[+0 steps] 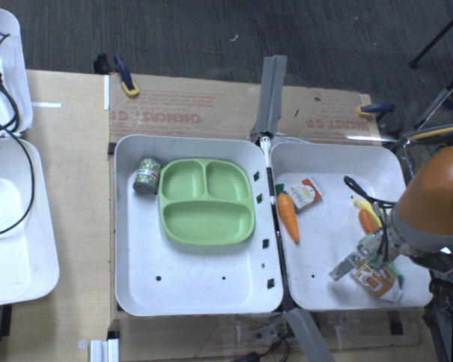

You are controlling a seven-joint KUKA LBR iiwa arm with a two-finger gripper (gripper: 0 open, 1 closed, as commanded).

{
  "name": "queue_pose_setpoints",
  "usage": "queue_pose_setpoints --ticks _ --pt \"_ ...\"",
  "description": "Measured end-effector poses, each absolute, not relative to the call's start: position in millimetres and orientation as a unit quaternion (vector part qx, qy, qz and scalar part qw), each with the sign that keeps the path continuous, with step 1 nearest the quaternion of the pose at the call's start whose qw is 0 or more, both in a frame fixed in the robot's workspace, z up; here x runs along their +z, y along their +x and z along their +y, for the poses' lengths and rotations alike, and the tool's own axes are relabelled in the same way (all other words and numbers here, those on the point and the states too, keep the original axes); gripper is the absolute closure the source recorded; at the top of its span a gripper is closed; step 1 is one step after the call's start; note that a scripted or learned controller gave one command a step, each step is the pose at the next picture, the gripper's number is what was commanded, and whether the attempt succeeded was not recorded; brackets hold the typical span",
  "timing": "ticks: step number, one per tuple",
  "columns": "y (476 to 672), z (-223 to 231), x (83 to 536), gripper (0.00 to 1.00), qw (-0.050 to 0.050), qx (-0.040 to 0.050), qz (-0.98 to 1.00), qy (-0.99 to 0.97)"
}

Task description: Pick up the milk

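Observation:
In the right bin (319,289), a white carton with brown and orange print, which looks like the milk (378,281), lies flat near the front right corner. My gripper (345,269) hangs low over the bin floor just left of that carton, its body partly covering the carton's upper left edge. The arm, with its orange band (436,195), reaches in from the right and hides the bin's right side. Nothing shows held in the gripper.
A carrot (288,217) and a small white and orange packet (304,193) lie at the right bin's left. Yellow and orange pieces (369,214) and a black utensil lie behind the gripper. The left bin holds a green divided plate (206,202) and a small can (146,175).

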State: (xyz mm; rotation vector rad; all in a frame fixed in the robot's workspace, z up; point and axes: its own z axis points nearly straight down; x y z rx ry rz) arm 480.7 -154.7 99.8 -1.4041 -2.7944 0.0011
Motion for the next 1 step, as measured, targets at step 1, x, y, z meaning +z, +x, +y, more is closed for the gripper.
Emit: queue_pose_setpoints --ticks 1 --pt "477.4 -176.9 88.4 0.0 0.003 0.0003 -0.905 -0.426"
